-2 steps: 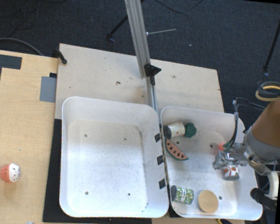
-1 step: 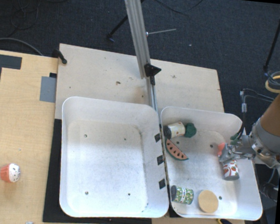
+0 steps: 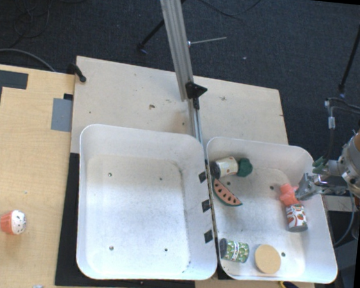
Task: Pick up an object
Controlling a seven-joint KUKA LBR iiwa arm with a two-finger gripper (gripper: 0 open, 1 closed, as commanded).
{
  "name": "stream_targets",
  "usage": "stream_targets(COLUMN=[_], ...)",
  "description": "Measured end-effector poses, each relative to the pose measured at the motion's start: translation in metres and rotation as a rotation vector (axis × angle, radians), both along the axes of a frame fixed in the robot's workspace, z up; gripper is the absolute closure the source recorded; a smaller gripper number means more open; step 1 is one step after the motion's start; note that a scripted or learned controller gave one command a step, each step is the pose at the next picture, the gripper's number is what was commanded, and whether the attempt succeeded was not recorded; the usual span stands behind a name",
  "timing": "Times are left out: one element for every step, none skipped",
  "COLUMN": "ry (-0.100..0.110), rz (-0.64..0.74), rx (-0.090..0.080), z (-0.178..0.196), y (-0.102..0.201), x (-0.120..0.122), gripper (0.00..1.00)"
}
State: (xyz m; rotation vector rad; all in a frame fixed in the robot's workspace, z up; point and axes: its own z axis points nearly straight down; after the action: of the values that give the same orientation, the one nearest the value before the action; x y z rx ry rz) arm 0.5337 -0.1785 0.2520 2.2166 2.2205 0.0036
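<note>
My gripper [image 3: 309,186] reaches in over the right rim of the right bin [image 3: 321,266], low above the bin floor. An orange-red object [image 3: 288,194] lies right against its tip, and I cannot tell whether it is gripped. Just below that stands a small red-and-white can [image 3: 296,218]. A cream cylinder with a green end [image 3: 230,166] and a watermelon slice [image 3: 227,195] lie near the bin's left wall. A green can [image 3: 235,250] and a tan disc [image 3: 268,259] sit at the front.
The left bin [image 3: 85,137] lies beside the right one. An aluminium bar [image 3: 178,43] slants from the back down to the divide between the bins. A small red-and-white toy [image 3: 13,222] sits on the wooden table at the far left.
</note>
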Motion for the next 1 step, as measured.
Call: stream_targets(ry=[0.003], rz=[0.000], rx=[0.001], z=[0.0280], y=[-0.0009], x=[0.0005], gripper=[1.00])
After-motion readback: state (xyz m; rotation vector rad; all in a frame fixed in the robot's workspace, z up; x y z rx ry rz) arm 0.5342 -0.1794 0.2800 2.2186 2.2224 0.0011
